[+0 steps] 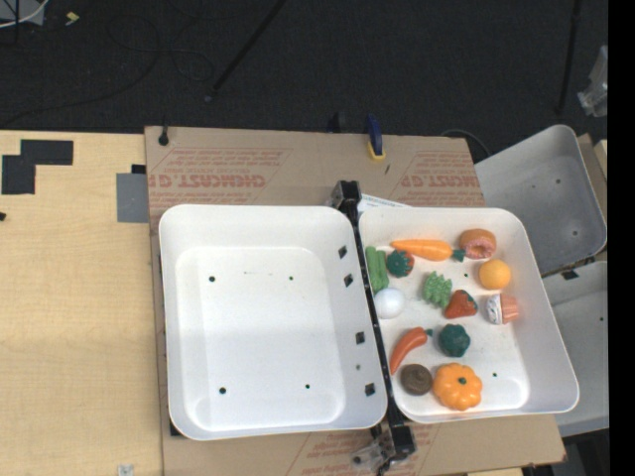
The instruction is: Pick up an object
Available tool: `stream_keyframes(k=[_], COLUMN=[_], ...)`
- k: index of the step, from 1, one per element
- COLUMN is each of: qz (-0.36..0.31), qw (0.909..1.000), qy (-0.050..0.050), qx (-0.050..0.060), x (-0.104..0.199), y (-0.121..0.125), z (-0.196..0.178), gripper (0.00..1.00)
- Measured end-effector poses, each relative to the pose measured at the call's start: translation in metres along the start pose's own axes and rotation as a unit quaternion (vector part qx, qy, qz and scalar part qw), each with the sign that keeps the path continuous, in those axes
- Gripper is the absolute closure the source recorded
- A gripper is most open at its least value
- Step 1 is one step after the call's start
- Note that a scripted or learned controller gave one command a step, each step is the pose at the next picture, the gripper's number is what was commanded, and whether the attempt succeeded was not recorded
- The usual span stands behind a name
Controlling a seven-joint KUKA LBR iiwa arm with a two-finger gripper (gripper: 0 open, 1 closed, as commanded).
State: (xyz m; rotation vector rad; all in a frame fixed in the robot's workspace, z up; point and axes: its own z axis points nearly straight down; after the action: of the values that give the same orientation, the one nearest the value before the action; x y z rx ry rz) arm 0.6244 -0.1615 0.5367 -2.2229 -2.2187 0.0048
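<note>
The right bin (541, 390) holds several toy foods. A carrot (423, 249) lies near its far edge, with a peach-coloured fruit (478, 243) to its right and an orange (494, 275) below that. A green pod (377, 268), a small broccoli (399, 262), a white ball (388, 302), a leafy green piece (437, 289) and a strawberry (459, 304) sit mid-bin. Nearer the front are a red chili (408, 348), a dark green broccoli (454, 340), a brown round piece (416, 378) and a pumpkin (457, 386). A small can (501, 308) lies at the right.
The left bin (189, 236) sits beside the right one, joined by a black clamp strip (360, 296). Both rest on a cardboard sheet (248, 167) over the wooden bench (69, 296). A grey metal plate (551, 196) stands to the right.
</note>
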Motion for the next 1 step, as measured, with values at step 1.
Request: stream_keyframes(k=[1], qz=[0.0], qw=[1.0], qy=[0.0], qx=[0.0], x=[-0.0368], y=[0.0094], z=[0.0], gripper=[1.0])
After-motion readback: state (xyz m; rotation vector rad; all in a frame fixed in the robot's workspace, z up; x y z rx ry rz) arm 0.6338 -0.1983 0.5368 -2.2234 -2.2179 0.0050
